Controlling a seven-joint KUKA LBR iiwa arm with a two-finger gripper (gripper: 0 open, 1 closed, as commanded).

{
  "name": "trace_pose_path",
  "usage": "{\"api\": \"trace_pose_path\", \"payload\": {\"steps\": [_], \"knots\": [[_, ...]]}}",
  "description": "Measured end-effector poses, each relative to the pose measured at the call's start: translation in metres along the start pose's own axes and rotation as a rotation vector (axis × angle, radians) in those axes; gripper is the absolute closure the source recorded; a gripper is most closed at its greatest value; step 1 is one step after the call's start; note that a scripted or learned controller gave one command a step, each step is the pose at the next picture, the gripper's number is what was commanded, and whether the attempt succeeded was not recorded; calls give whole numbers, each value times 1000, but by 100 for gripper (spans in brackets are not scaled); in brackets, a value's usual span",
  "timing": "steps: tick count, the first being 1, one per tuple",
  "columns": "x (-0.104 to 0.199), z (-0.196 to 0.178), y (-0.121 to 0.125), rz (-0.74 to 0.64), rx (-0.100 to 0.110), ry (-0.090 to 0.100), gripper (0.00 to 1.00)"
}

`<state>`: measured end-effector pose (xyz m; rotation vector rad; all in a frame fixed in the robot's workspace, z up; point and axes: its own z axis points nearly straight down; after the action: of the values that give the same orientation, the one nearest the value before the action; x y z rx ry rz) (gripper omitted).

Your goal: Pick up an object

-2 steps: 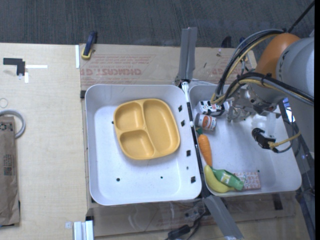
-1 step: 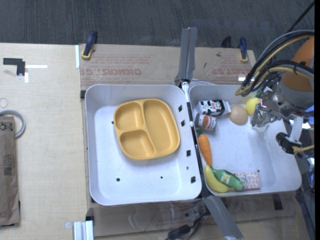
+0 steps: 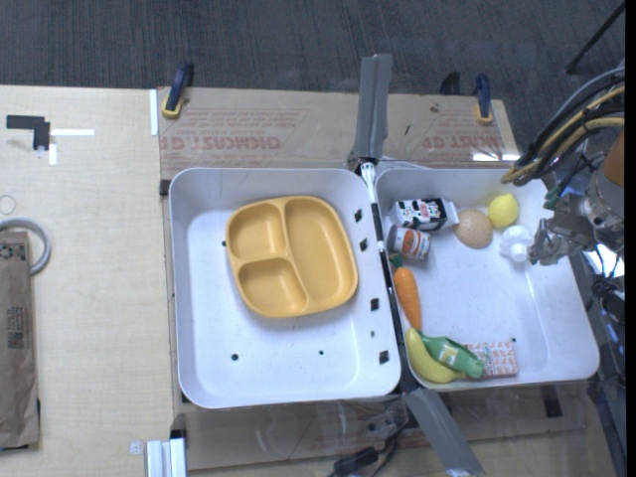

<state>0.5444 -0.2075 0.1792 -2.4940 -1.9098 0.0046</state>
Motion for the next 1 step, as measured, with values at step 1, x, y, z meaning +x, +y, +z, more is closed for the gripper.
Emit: {"api": "trace_pose_path", "payload": {"steps": [1], "knots": [[54, 83, 61, -42, -9, -1, 0]]}}
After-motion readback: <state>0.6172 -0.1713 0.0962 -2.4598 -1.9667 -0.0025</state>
